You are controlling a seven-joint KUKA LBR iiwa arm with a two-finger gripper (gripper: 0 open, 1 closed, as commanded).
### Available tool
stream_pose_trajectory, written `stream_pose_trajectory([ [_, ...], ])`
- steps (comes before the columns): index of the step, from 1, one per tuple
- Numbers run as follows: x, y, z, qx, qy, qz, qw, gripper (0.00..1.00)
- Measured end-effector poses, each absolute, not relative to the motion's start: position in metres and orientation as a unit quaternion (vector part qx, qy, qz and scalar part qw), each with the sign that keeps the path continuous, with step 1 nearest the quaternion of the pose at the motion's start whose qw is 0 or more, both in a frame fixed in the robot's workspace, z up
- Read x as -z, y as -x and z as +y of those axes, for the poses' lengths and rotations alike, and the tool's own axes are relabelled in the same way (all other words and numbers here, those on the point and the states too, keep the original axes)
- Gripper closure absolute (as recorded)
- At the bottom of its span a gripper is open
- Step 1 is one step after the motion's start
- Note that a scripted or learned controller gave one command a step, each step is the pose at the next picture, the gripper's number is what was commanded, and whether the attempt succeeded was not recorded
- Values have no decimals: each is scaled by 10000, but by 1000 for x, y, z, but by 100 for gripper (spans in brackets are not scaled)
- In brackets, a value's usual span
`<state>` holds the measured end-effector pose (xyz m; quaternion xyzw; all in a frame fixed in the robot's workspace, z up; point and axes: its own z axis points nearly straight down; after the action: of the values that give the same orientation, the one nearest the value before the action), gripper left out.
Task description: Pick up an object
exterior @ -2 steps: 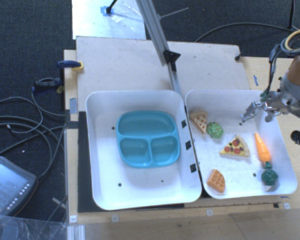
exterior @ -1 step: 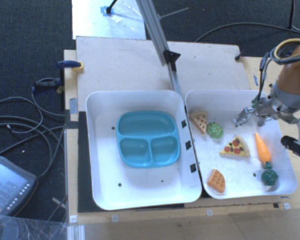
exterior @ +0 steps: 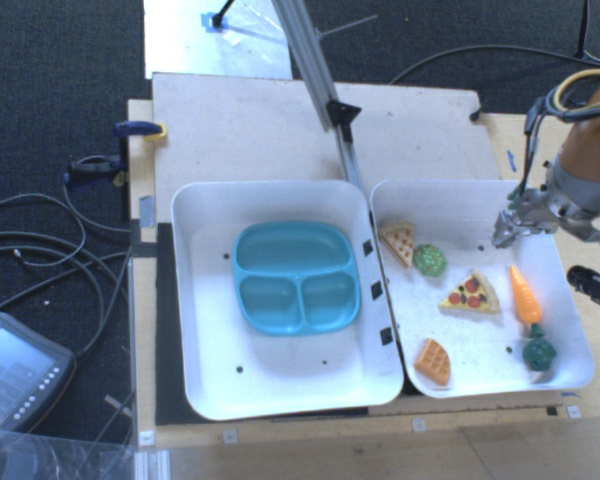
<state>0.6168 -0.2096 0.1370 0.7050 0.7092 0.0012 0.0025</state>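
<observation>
Toy food lies scattered in the right bin (exterior: 580, 363) under our claw (exterior: 507, 230).

We see a carrot (exterior: 525, 296) near the claw, pizza (exterior: 472, 295) beside it, then broccoli (exterior: 429, 260), waffle (exterior: 432, 362). We cannot tell whether the claw is apart. A blue tray (exterior: 296, 276) sits in the left bin (exterior: 205, 368).

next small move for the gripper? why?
Probably lower and shift slightly toward the carrot. The gripper sits over the upper right part of the right bin with nothing visibly between its fingers, and the carrot is the nearest item, lying just below it with free space around. The pizza slice is the alternative.
</observation>
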Motion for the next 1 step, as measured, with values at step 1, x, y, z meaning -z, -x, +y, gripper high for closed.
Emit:
stream_pose_trajectory([
  [1,-195,-616,-200,-22,-7044,7098,36,100],
])
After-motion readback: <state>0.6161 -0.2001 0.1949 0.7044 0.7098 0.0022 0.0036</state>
